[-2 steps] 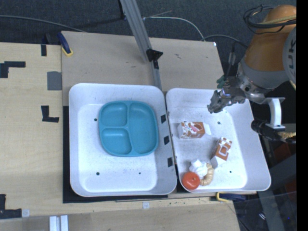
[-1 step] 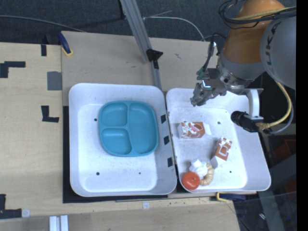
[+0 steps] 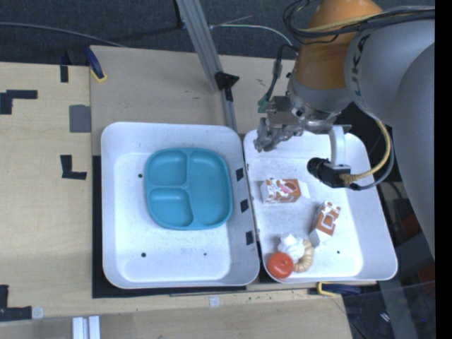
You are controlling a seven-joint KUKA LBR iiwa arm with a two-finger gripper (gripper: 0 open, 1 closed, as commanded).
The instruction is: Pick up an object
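Small orange-and-white packet (image 3: 282, 190) lying flat mid right bin (image 3: 367, 260), similar carton (image 3: 327, 218) tilted nearby, orange-white toy cluster (image 3: 289, 256) at front edge

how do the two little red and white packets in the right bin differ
The upper packet lies roughly level across the view, while the lower packet is tilted on a diagonal. The upper packet sits near the middle of the right bin; the lower packet lies further right and nearer the front. The upper packet looks wider, the lower packet narrower. Both are small, red and white, and lie apart from the pincer.
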